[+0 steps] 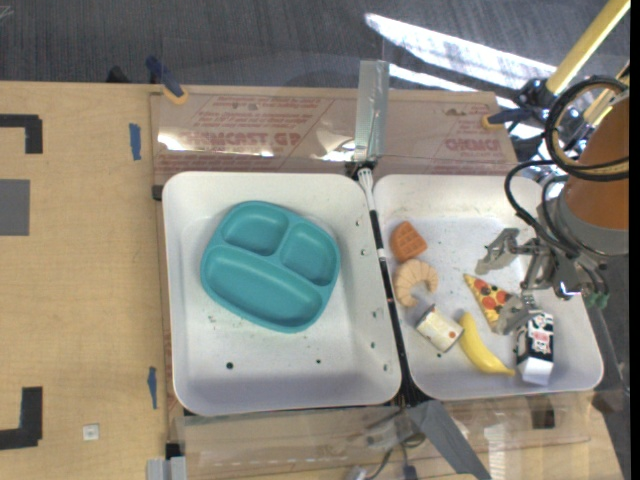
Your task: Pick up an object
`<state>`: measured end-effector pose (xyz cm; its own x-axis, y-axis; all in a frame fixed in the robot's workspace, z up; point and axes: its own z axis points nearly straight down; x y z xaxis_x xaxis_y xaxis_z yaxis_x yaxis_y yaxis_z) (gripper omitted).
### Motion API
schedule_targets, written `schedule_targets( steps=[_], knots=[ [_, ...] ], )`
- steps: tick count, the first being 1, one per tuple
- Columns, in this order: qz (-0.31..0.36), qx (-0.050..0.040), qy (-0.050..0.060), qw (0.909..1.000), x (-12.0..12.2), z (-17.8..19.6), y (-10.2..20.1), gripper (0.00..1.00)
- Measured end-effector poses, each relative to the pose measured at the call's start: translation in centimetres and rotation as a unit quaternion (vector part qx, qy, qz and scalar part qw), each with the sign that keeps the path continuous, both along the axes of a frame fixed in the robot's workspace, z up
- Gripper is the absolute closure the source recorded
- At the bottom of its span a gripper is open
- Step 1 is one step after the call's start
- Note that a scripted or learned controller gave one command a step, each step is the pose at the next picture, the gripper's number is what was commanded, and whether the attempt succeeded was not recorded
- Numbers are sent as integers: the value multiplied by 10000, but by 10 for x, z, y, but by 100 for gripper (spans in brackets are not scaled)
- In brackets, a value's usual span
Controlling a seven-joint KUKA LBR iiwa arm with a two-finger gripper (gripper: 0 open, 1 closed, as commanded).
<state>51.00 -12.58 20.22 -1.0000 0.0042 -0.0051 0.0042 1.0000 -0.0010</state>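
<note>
The right bin (450,208) holds several toy foods: an orange-brown piece (407,240), a croissant (415,280), a small white block (437,328), a banana (480,346), a pizza slice (487,296) and a small milk carton (537,346). My gripper (508,284) hangs over the right part of this bin, just right of the pizza slice and above the carton. Its fingers (497,252) are spread open, with nothing held between them. The orange band of the arm (600,183) is above it at the right edge.
A teal divided plate (270,263) lies in the left bin (190,348). A ridge (378,268) separates the two bins. Clear plastic panels stand behind them, and black cables loop beside the wrist.
</note>
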Motion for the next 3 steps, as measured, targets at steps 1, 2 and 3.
schedule_targets(
  steps=[1, 2, 3],
  knots=[
    [-915, 4, -39, 9958, 33, -112, 10, 0],
    [-907, -5, -103, 9958, 36, -98, 11, 100],
    [-1124, 32, -51, 9936, 50, -12, 97, 100]
  ],
)
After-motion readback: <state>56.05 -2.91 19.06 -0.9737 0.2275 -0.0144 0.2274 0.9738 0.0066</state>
